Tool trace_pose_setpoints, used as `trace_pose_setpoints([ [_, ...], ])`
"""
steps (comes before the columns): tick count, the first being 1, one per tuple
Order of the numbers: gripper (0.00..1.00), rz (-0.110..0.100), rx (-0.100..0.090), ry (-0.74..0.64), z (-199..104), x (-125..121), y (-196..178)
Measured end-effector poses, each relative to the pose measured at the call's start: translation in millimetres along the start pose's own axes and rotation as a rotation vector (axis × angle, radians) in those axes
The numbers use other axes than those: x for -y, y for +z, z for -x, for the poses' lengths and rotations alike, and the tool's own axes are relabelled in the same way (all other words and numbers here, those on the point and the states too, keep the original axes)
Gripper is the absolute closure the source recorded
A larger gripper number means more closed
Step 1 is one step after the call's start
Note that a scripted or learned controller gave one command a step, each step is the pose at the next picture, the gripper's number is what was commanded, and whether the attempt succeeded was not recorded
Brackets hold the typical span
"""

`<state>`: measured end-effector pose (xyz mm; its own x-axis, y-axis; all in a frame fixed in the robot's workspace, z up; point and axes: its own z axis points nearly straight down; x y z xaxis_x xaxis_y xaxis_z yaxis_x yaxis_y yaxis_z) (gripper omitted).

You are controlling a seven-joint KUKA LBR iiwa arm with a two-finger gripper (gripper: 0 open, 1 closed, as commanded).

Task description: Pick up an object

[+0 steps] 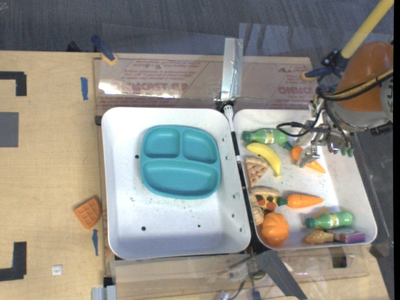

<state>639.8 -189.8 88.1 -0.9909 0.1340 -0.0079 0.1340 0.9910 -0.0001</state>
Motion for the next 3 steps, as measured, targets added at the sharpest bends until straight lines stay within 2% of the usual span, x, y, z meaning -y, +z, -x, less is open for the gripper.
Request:
trace_pose_setpoints([
  [1,0.00,0.000,0.000,0.000,0,0,0],
  [2,1.00,-0.002,0.015,-0.001,4,-1,-15],
  [3,1.00,0.001,0.009,0.312,0,-38,-168],
])
